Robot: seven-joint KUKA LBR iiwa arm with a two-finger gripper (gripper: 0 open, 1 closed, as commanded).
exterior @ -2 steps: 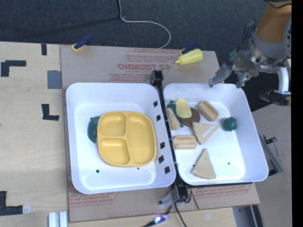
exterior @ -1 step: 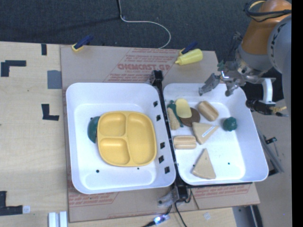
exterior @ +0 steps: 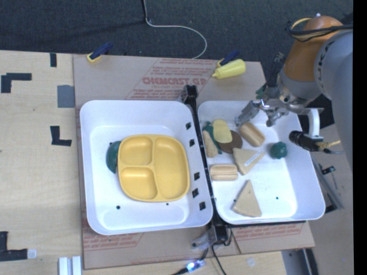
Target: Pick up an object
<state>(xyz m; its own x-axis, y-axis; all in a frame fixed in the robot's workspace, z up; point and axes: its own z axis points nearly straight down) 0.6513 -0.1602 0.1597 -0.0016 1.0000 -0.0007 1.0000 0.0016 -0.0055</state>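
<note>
My end effector: hovering over the right bin's far edge, fingers a little apart, holding nothing.
Nearest object: tan bread-roll toy, just below my fingers, beside a heap of play food.
Handling: likely light, stiff, smooth plastic.
Hold: across its short width.

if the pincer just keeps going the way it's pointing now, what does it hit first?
Probably the tan bread-roll piece in the right bin. The pincer points down-left, just above that piece; the pile with the yellow piece lies just beyond. Height is unclear from this one view.
</note>
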